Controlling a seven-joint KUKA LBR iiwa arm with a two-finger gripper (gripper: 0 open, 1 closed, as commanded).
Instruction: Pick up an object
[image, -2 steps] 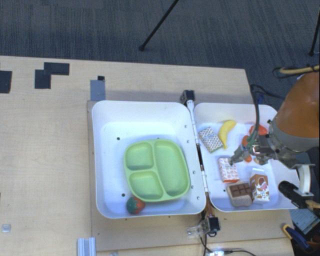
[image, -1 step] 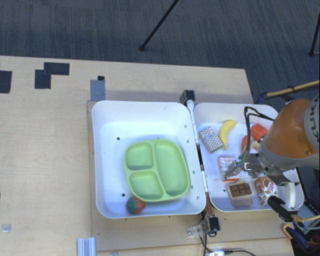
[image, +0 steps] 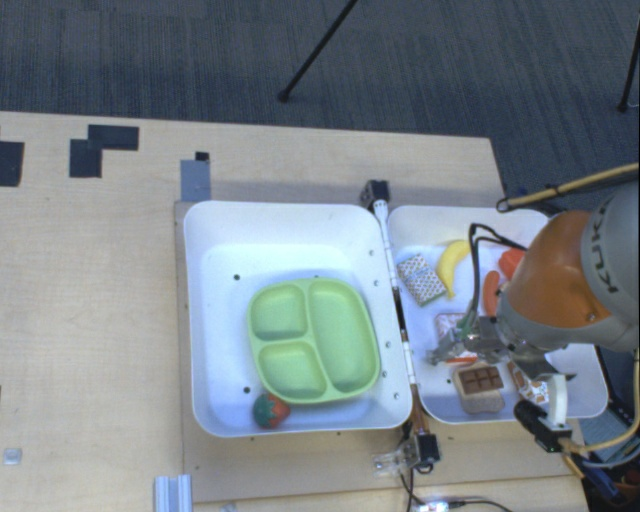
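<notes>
Surface (image: 90, 330): pale wood-grain board, with dark rectangular patches at upper left of frame.

Left bin (image: 215, 300): shallow, white, smooth plastic with rounded corners, centre frame. In it a light green divided tray (image: 314, 341), rounded rectangle with three compartments, glossy. At the tray's lower left corner, touching it, a small round red-and-green strawberry toy (image: 269, 410).

Right bin (image: 425, 400): same white plastic, right of centre. Upper part holds a patterned grey packet (image: 421, 278), a curved yellow banana (image: 454, 262) just beside it, and orange-red pieces (image: 497, 275) near the arm. Lower part holds a brown block (image: 478, 386), boxy, with a grid-marked top.

End effector (image: 462, 343): metallic, just above the brown block in the frame; whether it is open or closed cannot be told. Orange band (image: 556, 280) of the arm covers the bin's right side.
</notes>
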